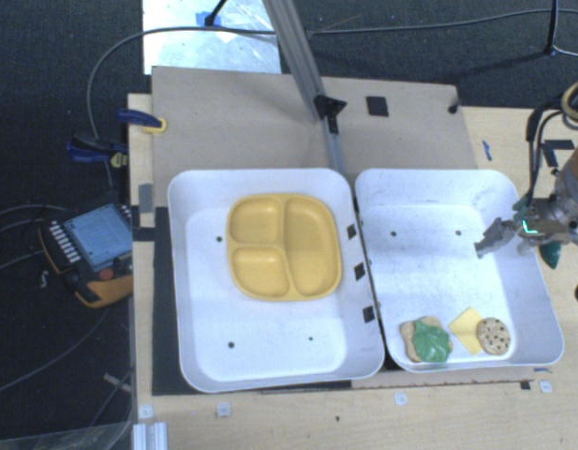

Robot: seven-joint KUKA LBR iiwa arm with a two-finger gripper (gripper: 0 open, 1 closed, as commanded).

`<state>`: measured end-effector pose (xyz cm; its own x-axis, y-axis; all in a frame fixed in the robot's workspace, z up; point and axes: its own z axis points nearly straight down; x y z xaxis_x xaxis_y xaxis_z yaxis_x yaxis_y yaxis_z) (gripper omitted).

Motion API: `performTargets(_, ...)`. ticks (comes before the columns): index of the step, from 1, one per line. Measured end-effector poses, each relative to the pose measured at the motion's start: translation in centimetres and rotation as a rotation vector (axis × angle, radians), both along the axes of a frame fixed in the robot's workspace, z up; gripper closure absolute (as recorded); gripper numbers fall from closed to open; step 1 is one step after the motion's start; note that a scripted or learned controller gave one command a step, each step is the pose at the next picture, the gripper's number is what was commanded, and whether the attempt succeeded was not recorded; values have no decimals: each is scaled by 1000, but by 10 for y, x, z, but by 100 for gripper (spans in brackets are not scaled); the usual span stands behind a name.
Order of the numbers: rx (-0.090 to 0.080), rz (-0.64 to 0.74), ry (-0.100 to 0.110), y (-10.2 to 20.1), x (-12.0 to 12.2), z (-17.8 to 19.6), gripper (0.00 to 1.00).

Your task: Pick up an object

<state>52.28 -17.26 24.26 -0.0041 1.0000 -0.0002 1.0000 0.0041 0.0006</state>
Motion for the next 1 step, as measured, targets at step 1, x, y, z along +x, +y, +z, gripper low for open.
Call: performTargets(1, 0, 0, -1, 0, 0, 0, 0)
